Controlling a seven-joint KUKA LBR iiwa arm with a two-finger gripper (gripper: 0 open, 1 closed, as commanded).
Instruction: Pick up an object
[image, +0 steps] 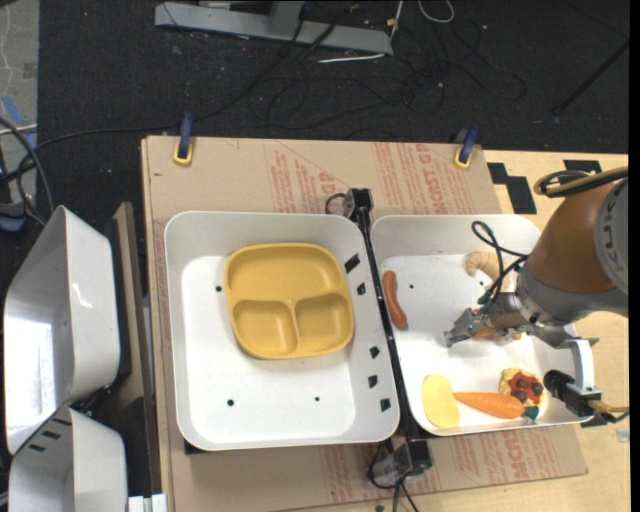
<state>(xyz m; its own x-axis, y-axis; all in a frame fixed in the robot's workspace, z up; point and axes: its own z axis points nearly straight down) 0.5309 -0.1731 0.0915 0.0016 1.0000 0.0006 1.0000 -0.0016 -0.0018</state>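
Robotics lab: clamped cardboard sheet (300, 170) under two white bins (200, 400), loose cables (250, 90) across dark carpet (90, 70), KUKA arm (585, 250).

Orange carrot (490, 404) lies flat near the right bin's (420, 235) front wall.

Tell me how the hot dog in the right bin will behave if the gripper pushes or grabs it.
The hot dog looks long and round-sided, so a sideways push would probably roll it. Its surface looks smooth, so it may slip from a pinch near one end. It lies close to the right bin's left wall, which likely leaves little room on that side.
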